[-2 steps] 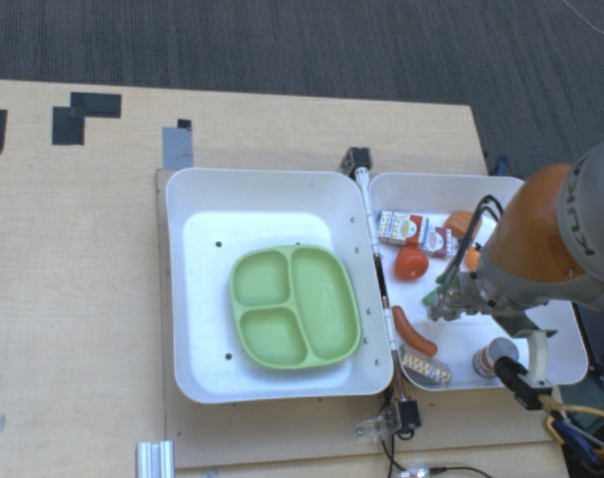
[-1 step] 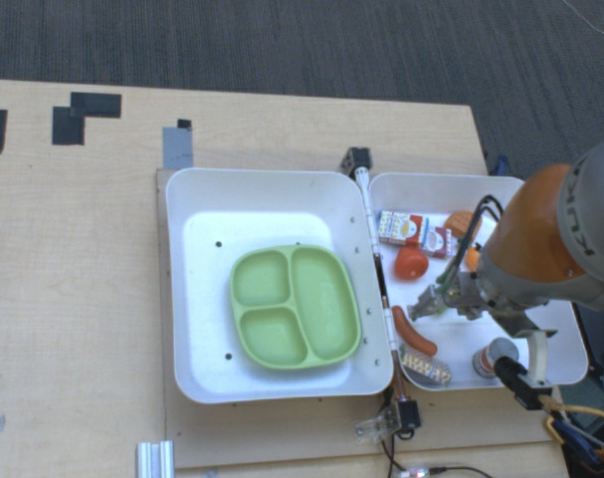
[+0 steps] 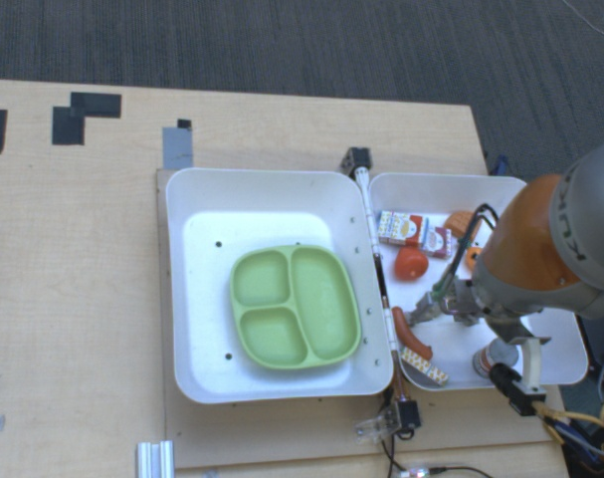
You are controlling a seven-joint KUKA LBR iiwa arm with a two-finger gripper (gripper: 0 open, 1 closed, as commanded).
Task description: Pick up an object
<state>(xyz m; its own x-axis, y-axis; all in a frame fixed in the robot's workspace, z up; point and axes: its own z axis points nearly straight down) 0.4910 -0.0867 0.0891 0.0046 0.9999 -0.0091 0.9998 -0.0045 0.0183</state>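
We see the gripper (image 3: 428,310) low in the right bin (image 3: 558,358), its grip unclear to us; the sausage (image 3: 409,335) lies just beneath, the tomato (image 3: 411,263) above it.

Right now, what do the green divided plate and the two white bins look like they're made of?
Green divided plate: likely molded plastic, matte, uniform color, soft rounded rims. White bins: probably thin plastic, smooth and slightly glossy, with rounded corners.
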